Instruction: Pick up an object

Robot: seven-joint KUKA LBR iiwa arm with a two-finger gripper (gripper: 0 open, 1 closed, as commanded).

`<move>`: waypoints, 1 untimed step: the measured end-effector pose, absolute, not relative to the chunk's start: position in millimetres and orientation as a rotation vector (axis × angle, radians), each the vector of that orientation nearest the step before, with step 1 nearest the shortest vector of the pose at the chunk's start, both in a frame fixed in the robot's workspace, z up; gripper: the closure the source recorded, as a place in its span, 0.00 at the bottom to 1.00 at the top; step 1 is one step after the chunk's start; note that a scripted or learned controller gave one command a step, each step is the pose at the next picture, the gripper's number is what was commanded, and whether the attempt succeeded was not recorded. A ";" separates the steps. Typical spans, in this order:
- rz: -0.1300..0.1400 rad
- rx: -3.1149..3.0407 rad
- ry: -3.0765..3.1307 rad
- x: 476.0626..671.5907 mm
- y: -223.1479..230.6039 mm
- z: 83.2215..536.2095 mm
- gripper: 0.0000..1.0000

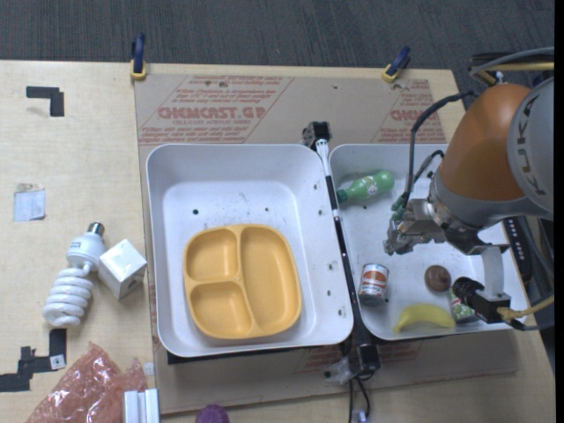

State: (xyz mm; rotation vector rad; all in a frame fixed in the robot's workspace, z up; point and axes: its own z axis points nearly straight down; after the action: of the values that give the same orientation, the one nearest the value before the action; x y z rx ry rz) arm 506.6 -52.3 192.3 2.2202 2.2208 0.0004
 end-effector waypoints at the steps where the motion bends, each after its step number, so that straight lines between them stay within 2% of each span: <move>1: -0.001 2.220 2.221 555.9 -121.6 176.0 1.00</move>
State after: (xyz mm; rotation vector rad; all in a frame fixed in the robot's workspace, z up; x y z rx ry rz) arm 555.9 -121.6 176.0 2.2200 2.2207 -0.0009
